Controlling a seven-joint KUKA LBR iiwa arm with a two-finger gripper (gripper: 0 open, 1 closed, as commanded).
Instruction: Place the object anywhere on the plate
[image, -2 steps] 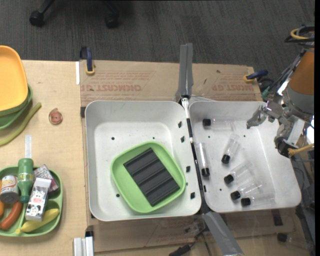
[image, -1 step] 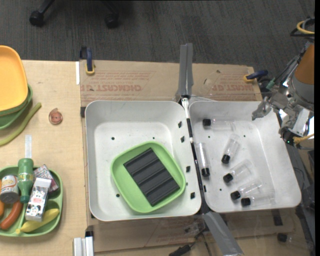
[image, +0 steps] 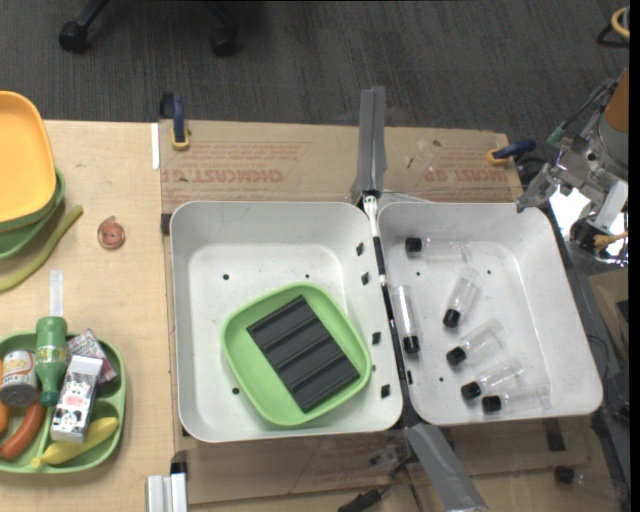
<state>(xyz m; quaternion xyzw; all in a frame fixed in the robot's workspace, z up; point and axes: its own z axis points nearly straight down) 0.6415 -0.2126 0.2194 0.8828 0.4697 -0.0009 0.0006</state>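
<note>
A green square plate (image: 238, 338) lies tilted in the left bin (image: 200, 250). A black ridged rectangular object (image: 303, 353) rests flat on its middle. In the right bin (image: 530, 260) lie several clear vials with black caps, among them one (image: 460, 298) near the centre, one (image: 407, 320) along the left wall and one (image: 492, 381) near the front. My gripper (image: 588, 198) hangs at the far right, over the right bin's back right corner, away from the vials and the plate. Nothing shows in its grasp.
Both bins sit on cardboard held by blue clamps (image: 172, 112) (image: 510, 152). On the wooden bench at left stand stacked yellow and green plates (image: 20, 170), a small pink item (image: 111, 233) and a green divided tray (image: 100, 440) with toy food.
</note>
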